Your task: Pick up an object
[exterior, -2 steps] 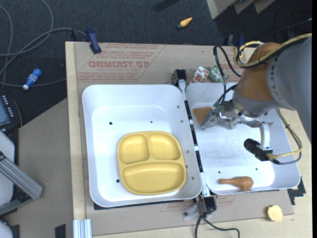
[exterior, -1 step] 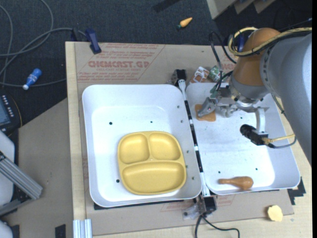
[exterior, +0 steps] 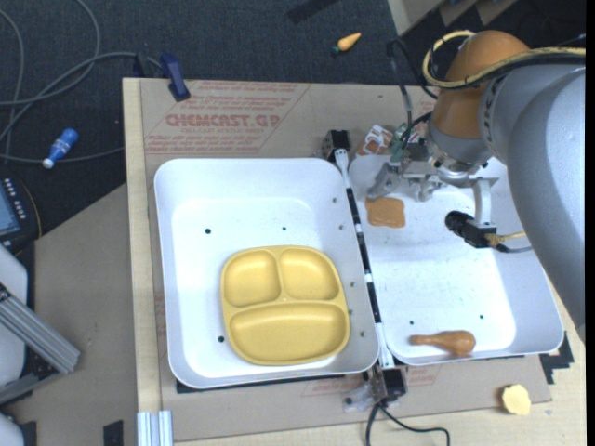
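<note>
Overall, the worktop [exterior: 232,110] carries two shallow white bins side by side. The left bin [exterior: 186,203] holds a yellow sectioned plate [exterior: 284,303] (three compartments) set toward its near right corner; open floor remains along the bin's left and far edges. The right bin [exterior: 446,277] has most of its floor open in the middle. The arm [exterior: 539,147] reaches in from the right, and its hand [exterior: 402,186] sits over the far left corner of the right bin, close to the dividing edge between the bins. Whether its fingers are spread or pressed together cannot be told. A tan flat piece [exterior: 387,214] lies just beside the hand. A brown drumstick-shaped piece [exterior: 446,342] lies near the right bin's near edge, well apart from the hand.
</note>
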